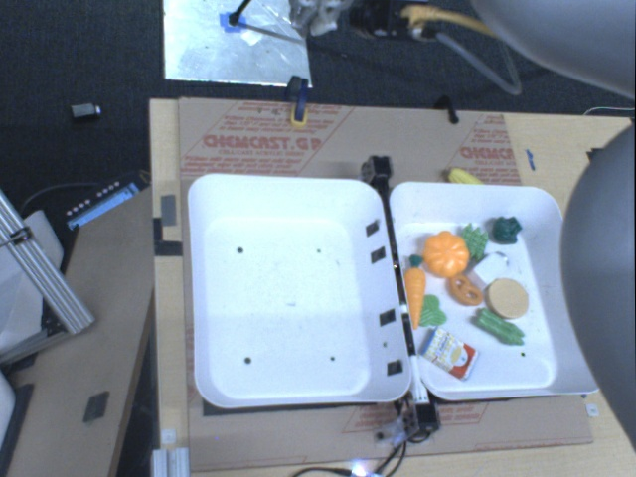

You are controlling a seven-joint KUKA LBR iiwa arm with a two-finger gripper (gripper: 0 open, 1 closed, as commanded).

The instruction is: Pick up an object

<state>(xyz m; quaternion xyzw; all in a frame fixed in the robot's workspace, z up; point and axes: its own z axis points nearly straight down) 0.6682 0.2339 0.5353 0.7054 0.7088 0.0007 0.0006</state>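
The end effector (320,8) hangs high at twelve o'clock, beyond both bins, holding nothing; I cannot tell how wide it stands. The toy food sits clustered in the right bin (542,371): an orange pumpkin (446,252), a carrot (415,288) at its seven o'clock, a round cookie (508,297), a green bean pod (498,327) and a small snack packet (449,354). The crowding is the likely hazard: a descent onto the pumpkin could nudge its neighbours or slip off its rounded skin.

text: "CHEMCAST GP" | colour: red, repeated | on: brown protective sheet (260,139) under the bins
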